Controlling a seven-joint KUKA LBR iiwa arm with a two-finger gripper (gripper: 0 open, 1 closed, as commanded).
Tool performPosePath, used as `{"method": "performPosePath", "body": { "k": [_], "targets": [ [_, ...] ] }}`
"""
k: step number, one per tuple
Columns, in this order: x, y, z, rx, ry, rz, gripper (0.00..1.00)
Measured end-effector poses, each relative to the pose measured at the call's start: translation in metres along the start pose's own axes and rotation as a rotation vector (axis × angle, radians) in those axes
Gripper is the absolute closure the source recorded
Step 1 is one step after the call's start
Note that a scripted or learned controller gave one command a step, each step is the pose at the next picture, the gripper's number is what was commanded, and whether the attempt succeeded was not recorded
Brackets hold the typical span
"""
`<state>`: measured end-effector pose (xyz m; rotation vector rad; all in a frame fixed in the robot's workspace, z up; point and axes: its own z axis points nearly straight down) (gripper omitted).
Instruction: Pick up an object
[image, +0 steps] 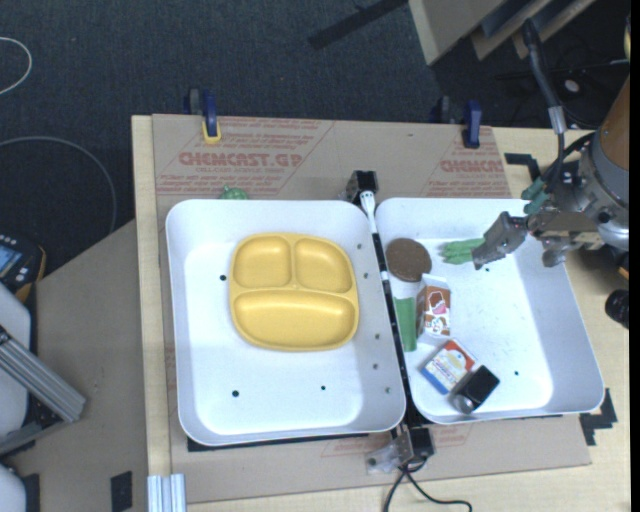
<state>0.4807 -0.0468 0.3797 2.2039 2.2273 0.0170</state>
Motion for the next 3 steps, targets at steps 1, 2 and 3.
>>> {"method": "performPosePath", "body": {
  "k": [1, 2, 3],
  "targets": [
    [-0.004, 0.0, -0.005, 0.009, -0.003, 0.008, 1.0],
    [0.062, 0.001, -0.091, 0.001, 0.0, 0.002, 1.0],
    [0.145, 0.001, -0.086, 0.011, 0.0, 0.0, 1.0]
  ]
}}
